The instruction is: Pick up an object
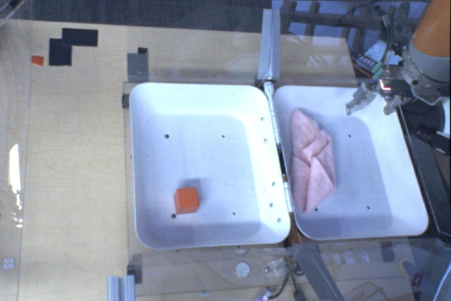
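A crumpled pink cloth (312, 160) lies in the left half of the right bin (380, 215). A small orange cube (187, 200) sits near the front of the left bin (211, 109). My gripper (373, 103) hangs over the back right part of the right bin, above and to the right of the cloth. Its fingers (356, 100) are spread open with nothing between them.
A metal divider (268, 46) runs back from between the two bins. Cables and hardware (366, 39) crowd the bench behind the right bin. Black and orange markers (67, 46) lie on the wooden bench at far left.
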Robot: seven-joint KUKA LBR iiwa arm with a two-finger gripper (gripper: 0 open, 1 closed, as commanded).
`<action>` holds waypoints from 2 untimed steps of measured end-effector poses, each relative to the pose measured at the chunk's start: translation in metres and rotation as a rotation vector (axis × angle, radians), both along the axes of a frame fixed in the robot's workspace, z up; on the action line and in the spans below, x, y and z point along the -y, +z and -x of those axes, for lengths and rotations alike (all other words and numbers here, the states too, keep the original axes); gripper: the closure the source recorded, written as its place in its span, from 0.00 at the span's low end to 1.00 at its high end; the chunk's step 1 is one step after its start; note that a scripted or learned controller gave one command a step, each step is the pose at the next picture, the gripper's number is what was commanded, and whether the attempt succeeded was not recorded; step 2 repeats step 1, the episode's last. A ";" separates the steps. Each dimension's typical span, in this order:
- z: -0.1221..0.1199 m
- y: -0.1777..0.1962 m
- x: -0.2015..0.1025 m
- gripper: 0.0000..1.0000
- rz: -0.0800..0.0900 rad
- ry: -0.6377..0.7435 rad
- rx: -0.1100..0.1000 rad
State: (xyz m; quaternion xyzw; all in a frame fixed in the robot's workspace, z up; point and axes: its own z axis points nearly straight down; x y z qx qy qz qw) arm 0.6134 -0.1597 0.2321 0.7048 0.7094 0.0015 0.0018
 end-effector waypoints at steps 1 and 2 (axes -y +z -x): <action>-0.027 -0.108 -0.007 0.00 0.000 0.048 -0.002; -0.027 -0.108 -0.007 0.00 0.000 0.048 -0.002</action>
